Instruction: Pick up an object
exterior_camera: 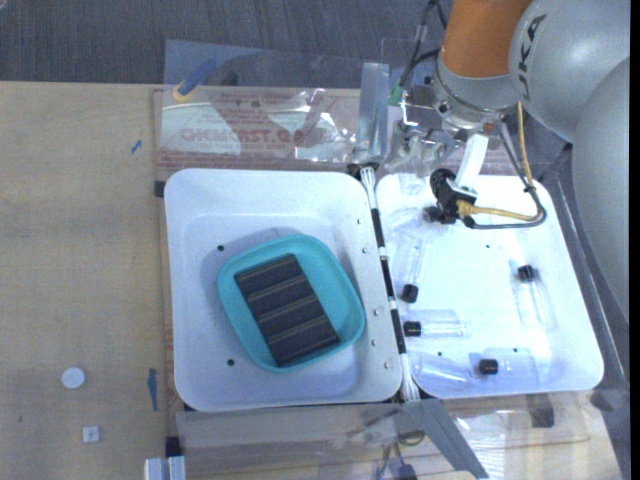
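Over right bin's (pixel 585 348) back-left corner, gripper (pixel 425 163) hovering with nothing visibly held, finger state impossible to tell; no pick yet, clear black-capped vials (pixel 432 325) lying on bin floor.

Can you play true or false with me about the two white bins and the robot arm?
1. The teal dish sits in the left bin. True.
2. A dark ridged block lies in the teal dish. True.
3. The end effector hangs over the left bin. False: it is over the far end of the right bin.
4. The clear tubes with black caps lie in the left bin. False: they are scattered in the right bin.
5. The arm has an orange band. True.
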Controlling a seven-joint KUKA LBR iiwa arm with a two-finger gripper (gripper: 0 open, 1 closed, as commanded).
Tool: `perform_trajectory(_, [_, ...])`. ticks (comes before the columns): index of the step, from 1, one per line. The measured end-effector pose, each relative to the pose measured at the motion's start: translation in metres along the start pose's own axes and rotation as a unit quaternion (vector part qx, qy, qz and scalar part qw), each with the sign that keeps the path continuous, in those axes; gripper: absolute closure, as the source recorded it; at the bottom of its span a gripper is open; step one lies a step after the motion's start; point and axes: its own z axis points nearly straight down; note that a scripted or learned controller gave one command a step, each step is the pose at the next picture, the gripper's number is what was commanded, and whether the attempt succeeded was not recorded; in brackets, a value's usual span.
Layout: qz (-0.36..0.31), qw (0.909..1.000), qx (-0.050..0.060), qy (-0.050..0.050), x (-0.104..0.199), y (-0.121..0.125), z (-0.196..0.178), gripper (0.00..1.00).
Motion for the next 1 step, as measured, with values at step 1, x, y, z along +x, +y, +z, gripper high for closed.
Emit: perform_trajectory(1, [0.123, 0.9925, 0.003, -0.001, -0.0682, -0.0124, 0.041, 1.0])
